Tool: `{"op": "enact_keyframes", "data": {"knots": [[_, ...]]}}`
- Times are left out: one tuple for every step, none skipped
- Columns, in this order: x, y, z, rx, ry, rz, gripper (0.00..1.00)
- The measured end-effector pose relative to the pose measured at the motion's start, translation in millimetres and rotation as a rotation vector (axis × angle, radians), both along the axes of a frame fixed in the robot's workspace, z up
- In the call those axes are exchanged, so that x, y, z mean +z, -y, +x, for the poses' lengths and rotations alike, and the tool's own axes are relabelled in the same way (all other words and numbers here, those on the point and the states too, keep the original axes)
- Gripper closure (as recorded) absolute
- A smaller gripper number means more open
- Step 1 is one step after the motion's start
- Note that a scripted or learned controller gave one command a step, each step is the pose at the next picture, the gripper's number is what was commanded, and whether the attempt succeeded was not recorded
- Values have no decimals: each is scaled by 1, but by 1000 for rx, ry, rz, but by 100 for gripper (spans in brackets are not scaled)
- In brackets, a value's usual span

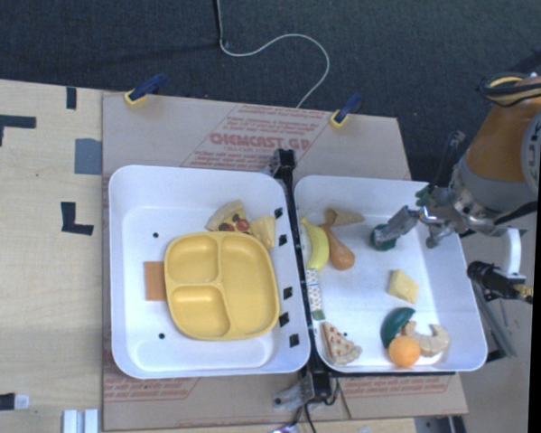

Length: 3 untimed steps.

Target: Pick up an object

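My gripper (pixel 389 234) reaches into the right bin (pixel 448 275) from the right, low over its upper middle. A small dark green thing (pixel 381 236) sits right at its tip; whether it is held is unclear. Close by to the left lie a tan bread piece (pixel 344 218), a brown drumstick (pixel 341 253) and a yellow banana (pixel 317 246). Below the gripper a yellow cheese wedge (pixel 402 286) lies alone. Near the front right corner are a dark green piece (pixel 394 323), an orange (pixel 404 352) and a beige piece (pixel 433 338).
A pizza slice (pixel 339 344) lies at the right bin's front left. The left bin (pixel 129 249) bears a yellow divided plate (pixel 222 284), a pizza slice (pixel 228 219), a pale wedge (pixel 265 229) and a brown slab (pixel 153 281). A divider wall (pixel 295 258) separates the bins.
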<state>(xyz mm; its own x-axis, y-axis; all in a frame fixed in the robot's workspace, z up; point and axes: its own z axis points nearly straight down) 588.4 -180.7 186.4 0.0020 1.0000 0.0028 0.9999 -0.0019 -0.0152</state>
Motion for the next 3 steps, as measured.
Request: {"op": "enact_keyframes", "data": {"knots": [[8,0,3,3,13,-2,0],[-37,3,3,4,9,-3,0],[-87,11,-2,3,8,-3,0]]}}
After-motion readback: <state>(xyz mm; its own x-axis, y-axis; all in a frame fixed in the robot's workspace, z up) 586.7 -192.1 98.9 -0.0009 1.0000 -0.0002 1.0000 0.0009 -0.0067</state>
